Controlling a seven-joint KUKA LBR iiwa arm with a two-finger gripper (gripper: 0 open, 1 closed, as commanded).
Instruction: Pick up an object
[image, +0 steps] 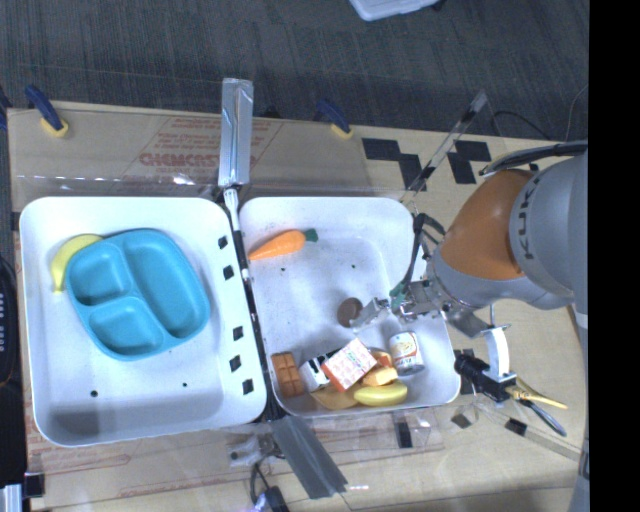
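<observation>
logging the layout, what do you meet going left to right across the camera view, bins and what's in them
left bin → yellow banana → blue divided plate → right bin → toy carrot → small brown round thing → small can → grey arm with orange band

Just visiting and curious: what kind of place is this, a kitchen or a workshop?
Probably a robot test bench: a grey robot arm reaches over two white bins, one heaped with toy food like a carrot.

Orange carrot (277, 244), blue tray (138, 291)
</observation>
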